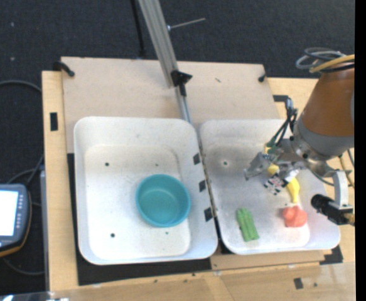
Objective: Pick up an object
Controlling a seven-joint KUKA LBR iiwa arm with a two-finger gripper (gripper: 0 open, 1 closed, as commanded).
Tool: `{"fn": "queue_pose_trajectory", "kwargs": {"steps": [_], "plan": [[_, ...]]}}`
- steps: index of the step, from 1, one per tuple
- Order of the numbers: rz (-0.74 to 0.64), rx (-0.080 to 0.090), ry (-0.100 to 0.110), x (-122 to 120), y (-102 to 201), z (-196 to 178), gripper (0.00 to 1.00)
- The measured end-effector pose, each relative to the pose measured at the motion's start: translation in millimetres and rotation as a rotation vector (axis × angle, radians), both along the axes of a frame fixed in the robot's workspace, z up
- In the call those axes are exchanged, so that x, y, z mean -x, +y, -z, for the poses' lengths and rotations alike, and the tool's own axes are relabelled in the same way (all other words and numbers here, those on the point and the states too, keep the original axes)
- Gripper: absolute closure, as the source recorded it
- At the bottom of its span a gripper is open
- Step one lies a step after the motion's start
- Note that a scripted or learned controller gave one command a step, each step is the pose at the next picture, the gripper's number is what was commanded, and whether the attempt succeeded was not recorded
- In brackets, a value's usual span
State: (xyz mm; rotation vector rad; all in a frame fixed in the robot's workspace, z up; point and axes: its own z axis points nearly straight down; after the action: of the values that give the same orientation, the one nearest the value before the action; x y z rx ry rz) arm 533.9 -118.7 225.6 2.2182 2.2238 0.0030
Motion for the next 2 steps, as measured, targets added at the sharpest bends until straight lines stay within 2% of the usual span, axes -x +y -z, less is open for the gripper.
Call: {"fn": "queue_pose_trajectory", "kwargs": {"steps": [1, 2], "plan": [[0.002, 0.0, 0.0, 0, 0, 0, 0.0], [0.003, 0.002, 0.005, 8, 3, 47, 0.0]]}}
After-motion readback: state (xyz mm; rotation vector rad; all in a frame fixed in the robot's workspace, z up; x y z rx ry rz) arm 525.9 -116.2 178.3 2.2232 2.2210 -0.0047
